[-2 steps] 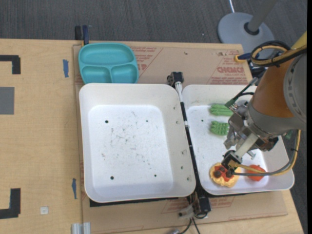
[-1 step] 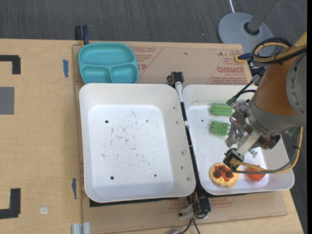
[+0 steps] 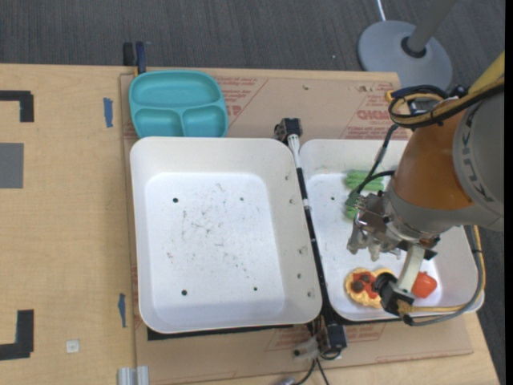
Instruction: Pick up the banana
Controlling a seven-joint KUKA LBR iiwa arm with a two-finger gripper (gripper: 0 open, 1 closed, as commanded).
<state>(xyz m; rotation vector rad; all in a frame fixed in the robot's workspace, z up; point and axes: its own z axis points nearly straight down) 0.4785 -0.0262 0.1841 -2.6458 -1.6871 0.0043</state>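
My gripper [image 3: 367, 241] hangs over the middle of the right bin [image 3: 333, 215], pointing down toward its floor. Just below it in the view, near the bin's front edge, lies a yellow-orange piece with red patches [image 3: 362, 287]; I cannot tell whether it is the banana. A red-orange round thing [image 3: 426, 285] sits to its right. A green thing [image 3: 355, 191] lies behind the gripper, partly covered by the wrist. Nothing is seen between the fingers. The arm hides much of the bin's right half.
The left bin [image 3: 216, 231] has a scuffed white floor. A teal divided tray [image 3: 178, 104] stands behind it on the cardboard. A black clamp [image 3: 288, 128] sits at the back between the bins, another [image 3: 333, 339] at the front.
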